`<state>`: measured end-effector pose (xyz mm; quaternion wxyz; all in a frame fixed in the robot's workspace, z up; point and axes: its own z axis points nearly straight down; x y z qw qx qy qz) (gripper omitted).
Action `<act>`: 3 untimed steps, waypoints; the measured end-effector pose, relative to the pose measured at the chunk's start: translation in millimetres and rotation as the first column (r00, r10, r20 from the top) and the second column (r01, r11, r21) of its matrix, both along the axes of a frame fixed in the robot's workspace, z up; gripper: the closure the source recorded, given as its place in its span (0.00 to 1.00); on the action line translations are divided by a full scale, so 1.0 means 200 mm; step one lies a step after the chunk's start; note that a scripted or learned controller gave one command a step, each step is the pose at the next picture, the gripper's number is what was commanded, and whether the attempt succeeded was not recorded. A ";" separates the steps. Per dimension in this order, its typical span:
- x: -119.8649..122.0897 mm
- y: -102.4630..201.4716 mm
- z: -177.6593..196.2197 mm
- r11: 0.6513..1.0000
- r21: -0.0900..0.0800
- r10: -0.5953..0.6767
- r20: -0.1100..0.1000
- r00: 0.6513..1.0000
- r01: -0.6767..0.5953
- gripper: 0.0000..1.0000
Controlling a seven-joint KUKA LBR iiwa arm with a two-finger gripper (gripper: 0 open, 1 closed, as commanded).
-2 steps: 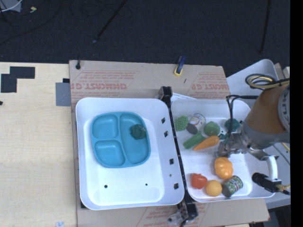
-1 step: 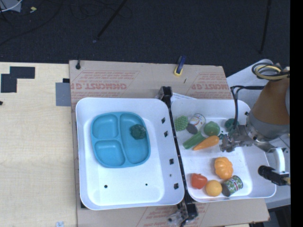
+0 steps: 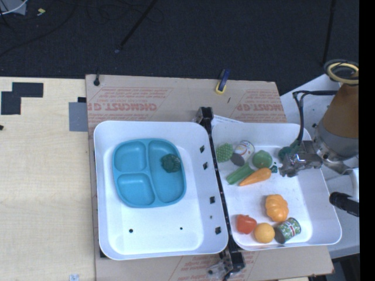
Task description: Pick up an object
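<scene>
The carrot (image 3: 256,177) lies in the right bin (image 3: 328,227) among the other toy foods, nearest the tool (image 3: 291,163), which hangs low just right of it, seemingly lined up for a grasp, its grip state unclear.

blue tray (image 3: 133,187) | dark green broccoli (image 3: 171,163) | orange carrot (image 3: 256,177) | white bins (image 3: 153,243)

You see the grey, rounded metal arm (image 3: 338,138) carrying a broad orange band above its wrist. A black cable loops beside it. The small grey metal pincer (image 3: 291,161) carries a teal-green part.
</scene>
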<state>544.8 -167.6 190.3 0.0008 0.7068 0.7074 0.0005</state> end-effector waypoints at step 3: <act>-0.10 0.46 0.20 1.000 0.003 0.002 -0.007 1.000 -0.002 1.00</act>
